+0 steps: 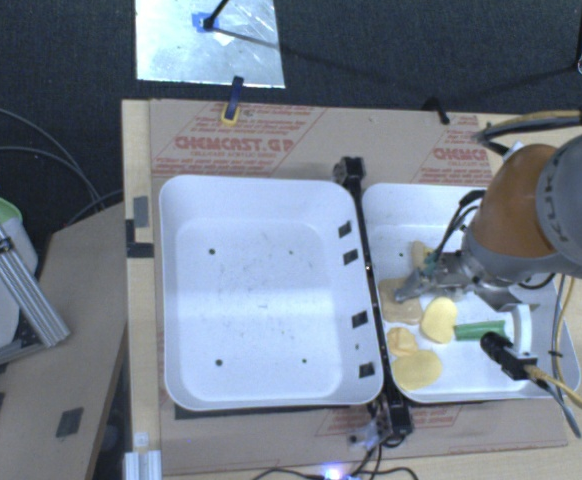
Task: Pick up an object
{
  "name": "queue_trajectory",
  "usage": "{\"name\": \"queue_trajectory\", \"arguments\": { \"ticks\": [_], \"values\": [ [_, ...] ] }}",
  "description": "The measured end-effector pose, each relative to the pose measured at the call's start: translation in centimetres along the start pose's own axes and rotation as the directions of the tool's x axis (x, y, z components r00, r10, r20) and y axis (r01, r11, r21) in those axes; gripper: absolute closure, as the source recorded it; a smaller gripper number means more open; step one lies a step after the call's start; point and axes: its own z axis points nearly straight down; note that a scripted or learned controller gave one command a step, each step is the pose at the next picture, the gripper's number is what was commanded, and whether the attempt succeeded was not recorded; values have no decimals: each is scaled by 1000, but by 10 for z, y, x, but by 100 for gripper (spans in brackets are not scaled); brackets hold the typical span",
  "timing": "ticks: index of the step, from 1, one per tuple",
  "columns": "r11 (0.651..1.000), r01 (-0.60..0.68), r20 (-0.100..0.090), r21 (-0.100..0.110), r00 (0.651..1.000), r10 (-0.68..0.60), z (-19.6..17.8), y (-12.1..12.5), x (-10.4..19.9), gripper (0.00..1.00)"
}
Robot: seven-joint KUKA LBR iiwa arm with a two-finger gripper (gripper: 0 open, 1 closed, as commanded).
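The grey arm (571, 198) reaches in from the right over the right bin (411, 196), and its orange band (506, 208) hangs above the bin's middle. Below the band the wrist bends down and towards the divide between the 2 bins, so the claw (408, 290) points leftward and low, close to the right bin's left wall. Whether the claw is spread or pressed together cannot be told from this angle. Its tip lies over or against a cream piece (403, 313) on the bin floor, and contact cannot be judged. Just to the right of that piece sits a pale yellow disc (438, 320), and a green stick (481, 328) lies flat against the disc's right side. Nearer the front rim are a small yellow chip (401, 341) and a larger yellow disc (418, 370), the 2 touching. A yellowish scrap (418, 255) lies behind the claw, towards the back wall. The left bin (261, 298) stands against the right one on the desk (301, 133)
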Motion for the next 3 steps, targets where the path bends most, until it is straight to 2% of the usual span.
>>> {"name": "queue_trajectory", "arguments": {
  "ticks": [1,2,3],
  "values": [
    [1000,0,1,-2,1000,0,-1,-56,-11,0],
    [1000,5,-1,-5,1000,-5,-11,-53,-9,100],
    [1000,17,-4,-2,1000,-17,-103,-55,84,100]
  ]
}}
